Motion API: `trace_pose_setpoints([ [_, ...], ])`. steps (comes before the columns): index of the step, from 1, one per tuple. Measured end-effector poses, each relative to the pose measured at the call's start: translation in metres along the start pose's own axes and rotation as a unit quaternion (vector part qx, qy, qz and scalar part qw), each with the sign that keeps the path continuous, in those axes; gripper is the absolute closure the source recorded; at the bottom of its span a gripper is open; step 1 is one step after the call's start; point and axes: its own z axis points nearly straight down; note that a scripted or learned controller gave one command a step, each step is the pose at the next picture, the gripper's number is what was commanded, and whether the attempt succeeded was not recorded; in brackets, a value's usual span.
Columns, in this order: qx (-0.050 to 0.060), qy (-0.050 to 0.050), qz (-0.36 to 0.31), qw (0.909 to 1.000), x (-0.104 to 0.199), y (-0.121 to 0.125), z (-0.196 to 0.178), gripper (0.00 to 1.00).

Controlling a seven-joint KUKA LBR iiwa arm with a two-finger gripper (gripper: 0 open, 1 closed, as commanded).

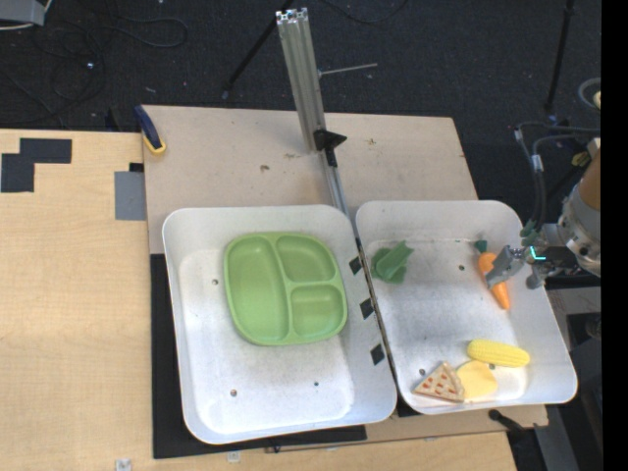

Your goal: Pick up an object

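Pizza slice (439, 385), cheese (479, 381) and corn (498, 353) we list at lower right of the right bin (432, 302); above them, right of centre, the carrot (494, 279) runs upper-left to lower-right, touching the gripper (514, 260), whose state we cannot tell.

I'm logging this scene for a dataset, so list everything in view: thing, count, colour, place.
bins: 2, white, side by side on the bench
divided plate: 1, light green, in the left bin
green toy: 1, dark green, right bin, upper left
carrot: 1, orange, right bin, by the right wall
corn cob: 1, yellow, right bin, lower right
yellow piece: 1, pale yellow, below the corn
pizza slice: 1, tan and red, right bin, bottom edge
metal post: 1, silver, behind the bins
gripper: 1, grey, at the carrot
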Motion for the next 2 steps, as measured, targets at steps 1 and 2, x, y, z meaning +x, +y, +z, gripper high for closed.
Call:
trace_pose_setpoints([
  [1,-0.001,0.0,0.0,1.0,0.0,0.001,-0.001,0.0],
  [2,0.001,0.001,0.0,1.0,-0.006,-0.008,0.057,0.0],
])
